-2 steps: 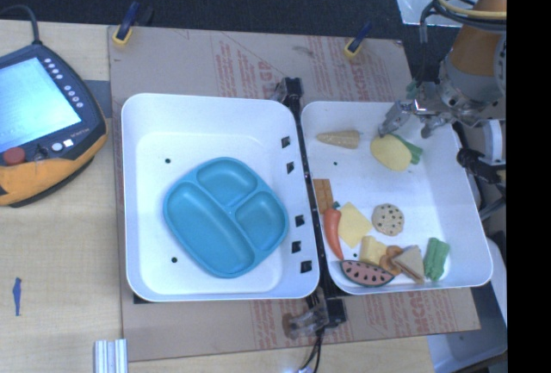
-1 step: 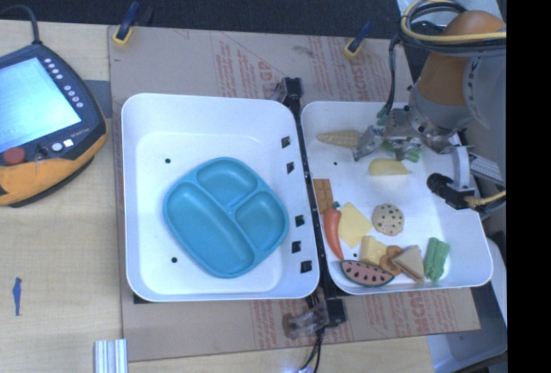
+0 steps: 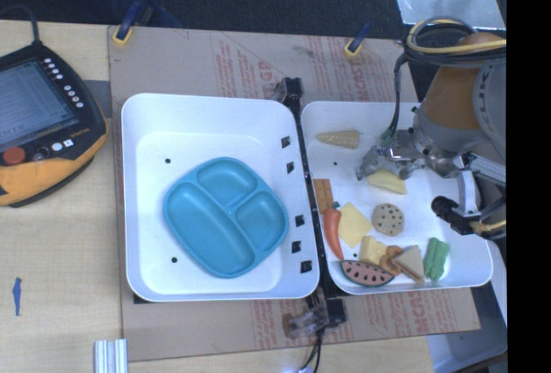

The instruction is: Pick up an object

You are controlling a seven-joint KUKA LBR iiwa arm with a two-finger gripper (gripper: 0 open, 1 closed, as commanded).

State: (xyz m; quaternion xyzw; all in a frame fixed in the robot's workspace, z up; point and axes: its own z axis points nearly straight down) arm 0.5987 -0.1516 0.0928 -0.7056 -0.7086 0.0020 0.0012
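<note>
My gripper (image 3: 389, 158) hangs low over the right bin (image 3: 482, 272), w/ the arm (image 3: 456, 100) reaching in from the right. Fingers look spread a bit w/ nothing between them, so I've no hold on anything. Tips sit just above and touching-close to a pale yellow wedge (image 3: 388, 183), prob my target since it lies apart from the pile, w/ room to close on it. Rest of the toy food crowds the bin's near edge: cookie (image 3: 388, 219), cheese slice (image 3: 352, 225), carrot (image 3: 333, 230), watermelon slice (image 3: 367, 272), green piece (image 3: 436, 258); a tan corn-like piece (image 3: 338, 139) lies alone up top. Left bin (image 3: 138, 190) holds a blue divided plate (image 3: 225, 215), well clear of my reach. Pick not yet made, I'd say.
</note>
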